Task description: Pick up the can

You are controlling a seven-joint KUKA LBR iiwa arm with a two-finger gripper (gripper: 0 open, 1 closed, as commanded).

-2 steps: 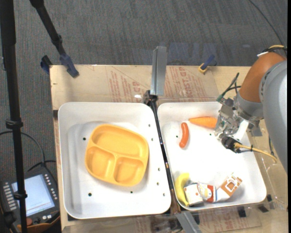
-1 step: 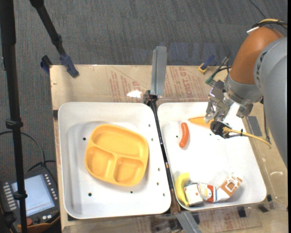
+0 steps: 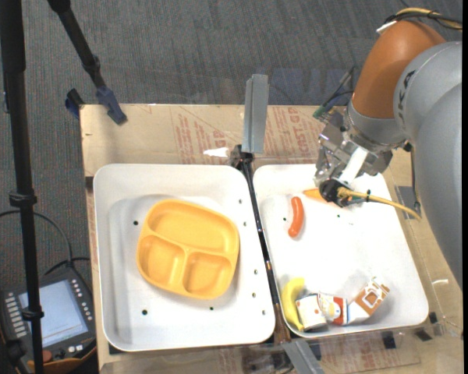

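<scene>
The arm is the largest thing, and it is cut off at the frame's edge at 3 o'clock, so only the grey body and the orange band are seen. It reaches in from 3 o'clock and bends down towards 7 o'clock. The gripper hangs over the 12 o'clock part of the right bin. Whether its jaws are open or closed I cannot tell, because the wrist covers them.

The left bin and the right bin are shallow, white and smooth, with rounded corners, and they touch along the middle. In the left bin lies a yellow plastic plate with three compartments, turned a little.

In the right bin, a red-orange sausage lies at 10 o'clock, long and glossy. Just beside the gripper, at its 8 o'clock, an orange pointed piece is partly hidden.

At 6 o'clock of this bin several small things crowd together: a yellow banana, a white and yellow carton, and an orange and white box. The can is hard to make out. It seems to be the white and red piece between carton and box, well apart from the gripper.
</scene>
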